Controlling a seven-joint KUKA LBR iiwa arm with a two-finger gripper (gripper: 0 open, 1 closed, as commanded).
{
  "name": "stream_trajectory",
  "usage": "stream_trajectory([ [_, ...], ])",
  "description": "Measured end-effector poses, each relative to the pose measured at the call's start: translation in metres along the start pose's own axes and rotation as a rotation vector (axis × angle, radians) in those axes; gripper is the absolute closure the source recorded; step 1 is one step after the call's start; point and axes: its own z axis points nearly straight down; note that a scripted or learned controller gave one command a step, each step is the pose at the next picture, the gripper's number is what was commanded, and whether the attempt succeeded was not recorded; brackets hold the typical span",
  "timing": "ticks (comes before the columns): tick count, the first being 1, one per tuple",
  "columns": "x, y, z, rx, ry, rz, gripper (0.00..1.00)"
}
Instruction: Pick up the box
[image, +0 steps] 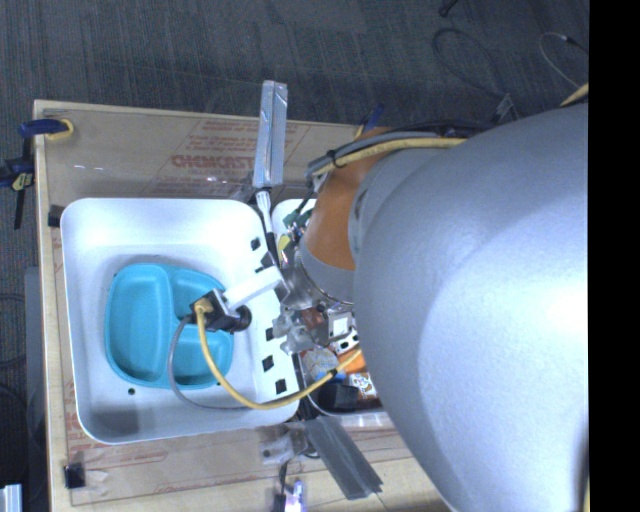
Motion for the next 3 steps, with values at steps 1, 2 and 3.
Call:
stream_trajectory([
  [1,0.001,-0.001,-0.009,0.003,-0.004,-0.009,1.00],
  [2,0.009,-0.044,0.030,-0.005,0.002,-0.088,1.00],
  [3,0.009,-0.049,-0.162,-0.007,0.010,0.013,1.00],
])
